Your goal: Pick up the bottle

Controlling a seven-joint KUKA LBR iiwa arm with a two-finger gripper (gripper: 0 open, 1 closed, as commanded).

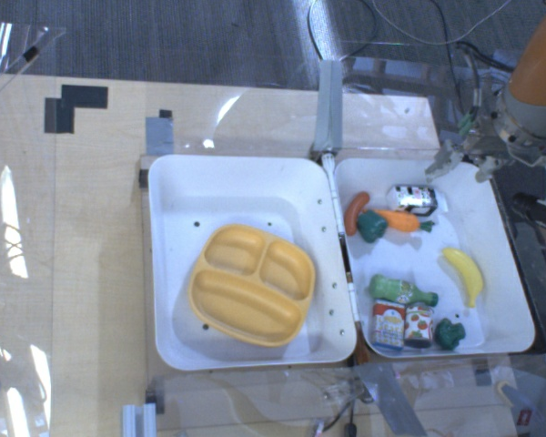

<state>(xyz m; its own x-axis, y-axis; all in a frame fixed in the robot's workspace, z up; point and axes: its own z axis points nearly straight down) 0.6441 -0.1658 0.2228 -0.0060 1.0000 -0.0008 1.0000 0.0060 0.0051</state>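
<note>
A green bottle (402,291) lies on its side in the right bin (505,271), near the front, with its cap pointing right. My gripper (458,167) hangs over the far right corner of that bin, well behind the bottle and just right of a silver can (411,198). Its two fingers are spread apart, open, and nothing is between them.
The right bin also holds a red sausage (355,211), a carrot (405,220), a green broccoli piece (371,227), a banana (463,273), a small printed carton (403,325) just in front of the bottle, and another green piece (449,333). A yellow divided plate (252,283) lies in the left bin (177,244).
</note>
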